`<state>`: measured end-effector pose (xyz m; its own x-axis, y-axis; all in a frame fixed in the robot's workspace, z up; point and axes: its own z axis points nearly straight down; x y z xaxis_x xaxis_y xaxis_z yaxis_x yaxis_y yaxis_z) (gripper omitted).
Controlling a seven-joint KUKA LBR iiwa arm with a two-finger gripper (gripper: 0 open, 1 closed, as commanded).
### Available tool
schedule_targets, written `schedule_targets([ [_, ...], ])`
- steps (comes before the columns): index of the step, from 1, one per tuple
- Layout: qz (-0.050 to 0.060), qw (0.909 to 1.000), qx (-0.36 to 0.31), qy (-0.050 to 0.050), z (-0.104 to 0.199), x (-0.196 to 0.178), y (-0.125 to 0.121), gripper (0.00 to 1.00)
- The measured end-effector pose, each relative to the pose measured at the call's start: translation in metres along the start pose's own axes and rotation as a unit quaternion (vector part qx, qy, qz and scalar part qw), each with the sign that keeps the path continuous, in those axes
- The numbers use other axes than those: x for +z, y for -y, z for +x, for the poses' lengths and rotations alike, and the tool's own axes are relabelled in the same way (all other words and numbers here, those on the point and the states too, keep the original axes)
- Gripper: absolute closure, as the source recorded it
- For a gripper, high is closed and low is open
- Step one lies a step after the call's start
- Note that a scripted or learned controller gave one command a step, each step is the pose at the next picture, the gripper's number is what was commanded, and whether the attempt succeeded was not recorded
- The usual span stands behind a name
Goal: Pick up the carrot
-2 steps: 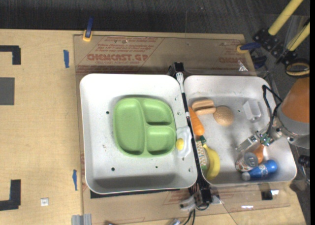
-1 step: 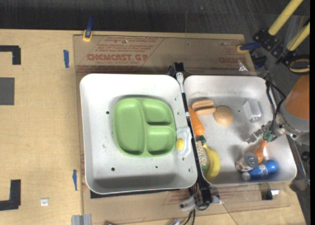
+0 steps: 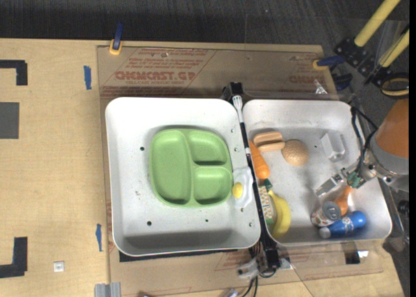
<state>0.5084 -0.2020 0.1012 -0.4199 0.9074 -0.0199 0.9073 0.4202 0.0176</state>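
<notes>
Over on the right half of the frame sits the right bin point(image 3: 305, 110), and that's where the carrot point(image 3: 260, 163) lies, pressed along the bin's left wall, pointing down the frame. Just above it rests a hot-dog bun point(image 3: 268, 138), and to its right a round potato point(image 3: 295, 153). Below the carrot a yellow banana point(image 3: 281, 213) curves toward the bin's lower left corner, with a small printed packet point(image 3: 265, 197) touching its left side. Lower right of that bin there's a blue bottle point(image 3: 344, 225), a silver can point(image 3: 329, 213) just beside it, and a clear plastic piece point(image 3: 334, 144) higher up.

The pincer point(image 3: 333, 184) comes in from the right edge, hanging low over the can and bottle, well apart from the carrot; whether it's open or closed, I can't tell from this angle.

The left bin point(image 3: 123, 159) holds a green divided plate point(image 3: 191, 166), and a small yellow lemon point(image 3: 238, 190) sits at the plate's lower right edge. Both bins rest on the brown worktop point(image 3: 52, 159), with the potato and bun between the pincer and the carrot.
</notes>
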Motion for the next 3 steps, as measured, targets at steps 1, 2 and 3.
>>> schedule_targets([
  [1,0.004,0.9914,0.13,-0.005,-0.002,0.012,-0.001,0.0],
  [2,0.0,0.9579,0.287,-0.019,0.002,0.009,0.017,0.0],
  [3,0.006,0.9872,0.159,-0.005,0.028,0.011,0.016,0.0],
])
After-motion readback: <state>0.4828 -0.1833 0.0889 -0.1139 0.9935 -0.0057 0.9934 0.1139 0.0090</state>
